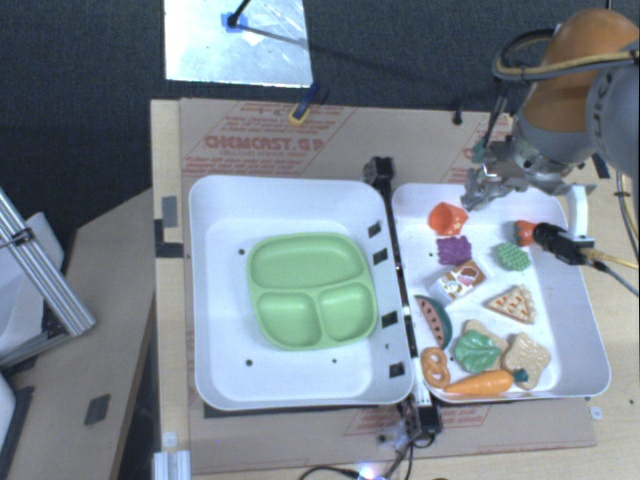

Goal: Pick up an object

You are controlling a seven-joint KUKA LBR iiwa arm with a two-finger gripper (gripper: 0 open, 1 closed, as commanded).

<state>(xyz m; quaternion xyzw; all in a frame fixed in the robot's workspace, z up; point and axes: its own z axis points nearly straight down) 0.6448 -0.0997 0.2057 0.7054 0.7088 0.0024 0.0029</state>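
The right bin (pixel 585 333) holds toy foods: an orange-red cup-like piece (pixel 446 217), purple grapes (pixel 454 249), a green ridged piece (pixel 513 257), a small red piece (pixel 524 232), a boxed snack piece (pixel 459 281), a pizza slice (pixel 514 305), a watermelon wedge (pixel 434 319), a green leaf (pixel 478 349), toast (pixel 524 356), a pretzel (pixel 434 366) and a carrot (pixel 480 384). My gripper (pixel 483 190) hangs over the bin's far edge, just up and right of the orange-red piece. Nothing shows between its fingers.
The left bin (pixel 215 218) holds a green three-compartment plate (pixel 307 290). A black divider (pixel 392 278) runs between the bins. A black cable fitting (pixel 557 241) lies over the right bin's far right side. A foil sheet (pixel 237 30) lies beyond the bench.
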